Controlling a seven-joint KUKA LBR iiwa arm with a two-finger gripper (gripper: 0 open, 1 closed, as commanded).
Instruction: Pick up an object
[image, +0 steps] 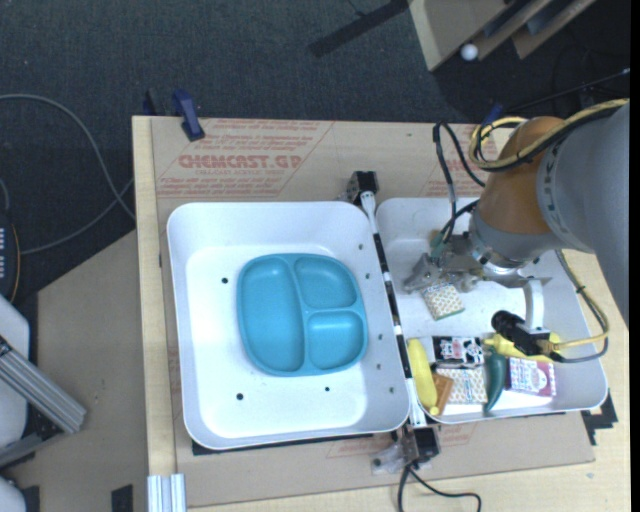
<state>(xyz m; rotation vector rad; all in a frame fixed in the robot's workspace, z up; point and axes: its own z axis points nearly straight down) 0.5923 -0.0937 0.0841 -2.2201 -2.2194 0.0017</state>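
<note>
A: Reaching in from the right, the arm (560, 180) hangs low over the right bin (400, 215). Purpose?

B: Positioning for a pick. The left bin (200, 330) carries only the blue divided plate (300, 312), centred and well apart from the arm.

A: Gripper (437, 268) condition?

B: Cannot tell whether it is spread or closed; nothing visible between its tips. The patterned sponge (443, 299) lies just beneath it, the likely target. The banana (421, 373) rests by the bin's inner wall.

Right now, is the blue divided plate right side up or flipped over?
Right side up. The blue plate lies flat in the left bin with its three hollow compartments facing up, nothing in them.
</note>
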